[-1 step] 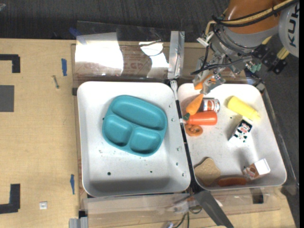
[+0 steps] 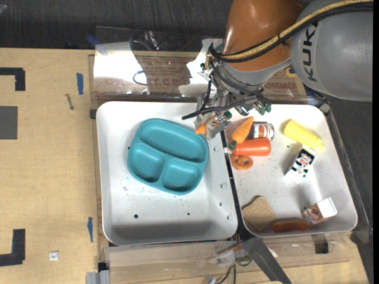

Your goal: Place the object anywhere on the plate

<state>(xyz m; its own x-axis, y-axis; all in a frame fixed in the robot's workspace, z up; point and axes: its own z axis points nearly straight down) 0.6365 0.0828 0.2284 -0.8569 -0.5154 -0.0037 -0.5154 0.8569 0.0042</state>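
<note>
Nearest the camera, in the right bin point(image 2: 337, 188), lay a slice of bread point(image 2: 258, 212), a brown sausage point(image 2: 288, 224) and a small white box point(image 2: 321, 209). A little further back sat a black and white carton point(image 2: 300, 162), an orange carrot point(image 2: 251, 148) and a yellow block point(image 2: 302, 134). In the left bin point(image 2: 112, 176) sat the blue plate point(image 2: 167, 155) with three parts. Behind them, the gripper point(image 2: 222, 116) hung over the wall between the bins, near the plate's far right corner. Something small and orange point(image 2: 201, 129) showed just beside it. Wires hid the jaws, so I could not tell how they stood.
</note>
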